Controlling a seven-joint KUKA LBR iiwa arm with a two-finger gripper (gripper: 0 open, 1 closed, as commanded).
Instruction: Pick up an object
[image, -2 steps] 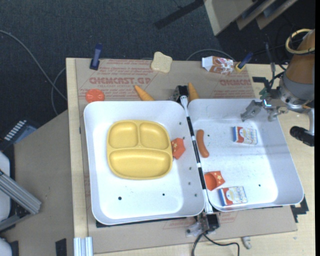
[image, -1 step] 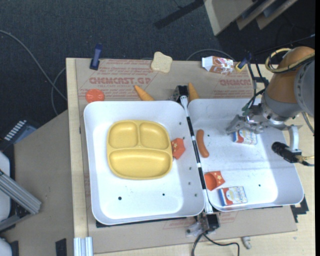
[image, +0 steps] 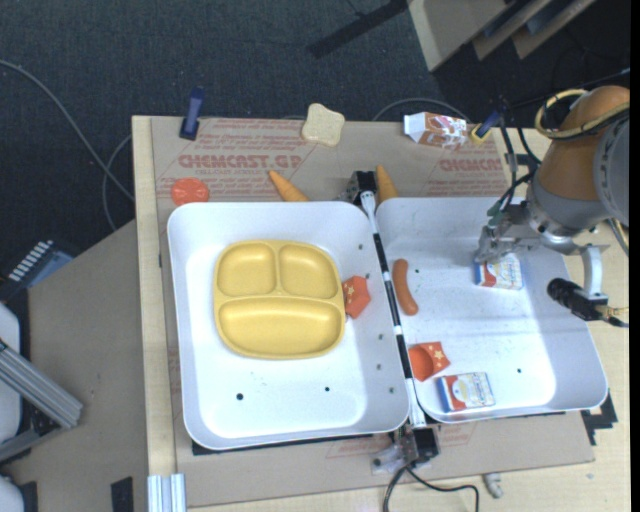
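Note:
In the right bin (image: 560, 340), my gripper (image: 497, 243) hangs low over the far side, right above a small blue, white and red carton (image: 502, 273) and touching or nearly touching its top edge. A sausage (image: 403, 285) lies near the bin's left wall. A red packet (image: 429, 359) and a second small carton (image: 467, 390) sit at the near edge. The grey arm with its orange band (image: 585, 130) comes in from the upper right.
The left bin (image: 300, 400) holds a yellow divided plate (image: 278, 299) with a red packet (image: 356, 295) at its right side. Behind the bins on the board lie a bread slice (image: 322, 122), a carrot (image: 287, 186), a red disc (image: 188, 190) and a small carton (image: 437, 128).

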